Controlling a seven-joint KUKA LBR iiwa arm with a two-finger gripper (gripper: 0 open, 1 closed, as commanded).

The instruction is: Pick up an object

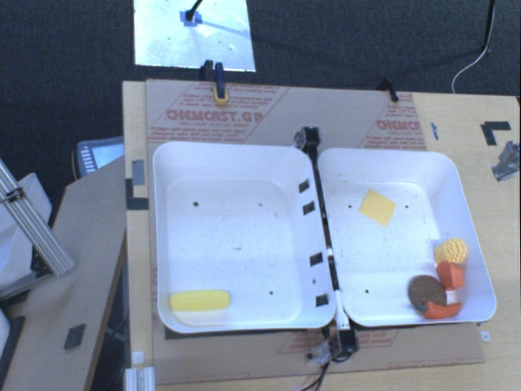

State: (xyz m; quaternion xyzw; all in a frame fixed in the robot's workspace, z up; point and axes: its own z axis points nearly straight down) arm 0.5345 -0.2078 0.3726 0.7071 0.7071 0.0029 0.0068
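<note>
The left bin (pixel 171 169) holds one thing, a yellow corn-like piece (pixel 199 300) lying flat near its front left corner. A flat yellow square (pixel 378 207) rests in the right bin (pixel 423 165), towards the back middle. A cluster sits in that bin's front right corner: a small yellow cob (pixel 452 251), an orange-red block (pixel 450 274) just below it, a brown round disc (pixel 423 292), and an orange carrot-like piece (pixel 442 309) against the front wall. These pieces touch or nearly touch one another.
Black clips (pixel 313 230) run along the seam between the bins. A shiny metal plate (pixel 194 23) lies behind the bench, and a yellow clamp (pixel 220 88) holds the board's back edge. A grey fitting (pixel 506 161) sits at the right edge. An aluminium bar (pixel 32 226) stands at the left.
</note>
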